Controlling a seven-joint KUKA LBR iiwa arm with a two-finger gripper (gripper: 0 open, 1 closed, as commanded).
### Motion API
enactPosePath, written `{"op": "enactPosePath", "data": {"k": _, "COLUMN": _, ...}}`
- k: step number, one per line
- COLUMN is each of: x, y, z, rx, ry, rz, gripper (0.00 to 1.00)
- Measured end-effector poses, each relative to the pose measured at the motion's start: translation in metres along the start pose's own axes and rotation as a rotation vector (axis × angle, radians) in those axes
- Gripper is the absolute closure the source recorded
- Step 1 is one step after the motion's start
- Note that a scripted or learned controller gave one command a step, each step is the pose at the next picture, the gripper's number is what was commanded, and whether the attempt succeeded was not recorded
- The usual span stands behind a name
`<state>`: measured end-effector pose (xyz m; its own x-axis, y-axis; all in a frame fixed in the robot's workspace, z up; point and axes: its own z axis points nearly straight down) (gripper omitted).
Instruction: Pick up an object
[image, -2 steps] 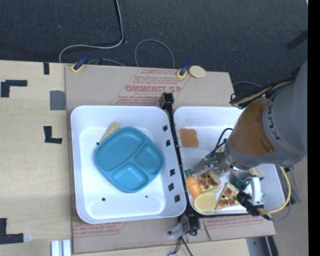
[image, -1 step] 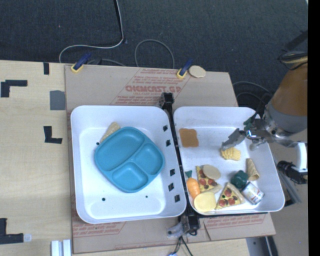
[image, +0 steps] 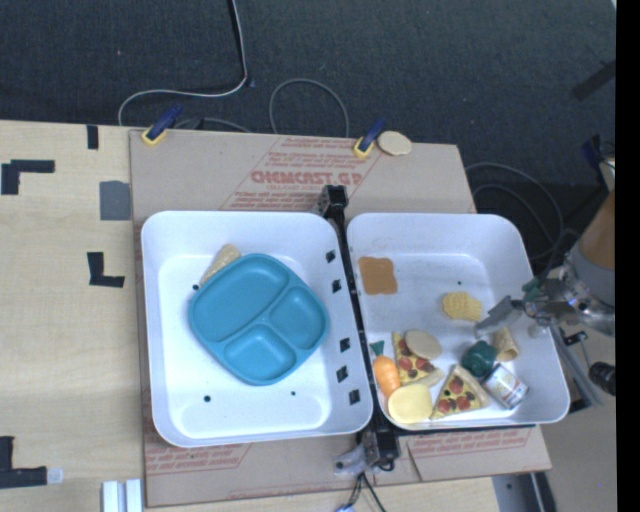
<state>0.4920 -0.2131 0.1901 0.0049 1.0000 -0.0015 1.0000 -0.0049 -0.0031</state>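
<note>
Gripper (image: 500, 315) at right bin's (image: 440, 225) 3 o'clock rim; finger spread: cannot tell. Nearest object: green piece (image: 478, 356), in clutter at 5 o'clock, beside can (image: 505, 385), whose long axis runs 10-to-4. Risk: crowded toys could deflect the fingers, causing a glancing miss.

toy food pile (image: 440, 375) | small mixed pieces | right bin's near end

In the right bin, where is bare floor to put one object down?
Right bin: bare floor lies along its far wall, beyond the toast and yellow piece. The near end is crowded, from the carrot to the can, beside the claw.
</note>
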Motion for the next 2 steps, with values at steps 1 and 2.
{"op": "enactPosePath", "data": {"k": 1, "x": -0.007, "y": -0.001, "z": 0.0844, "rx": -0.018, "ry": 0.0, "rz": -0.009, "gripper": 0.0}}
{"op": "enactPosePath", "data": {"k": 2, "x": -0.0062, "y": -0.0022, "z": 0.0793, "rx": -0.014, "ry": 0.0, "rz": -0.009, "gripper": 1.0}}
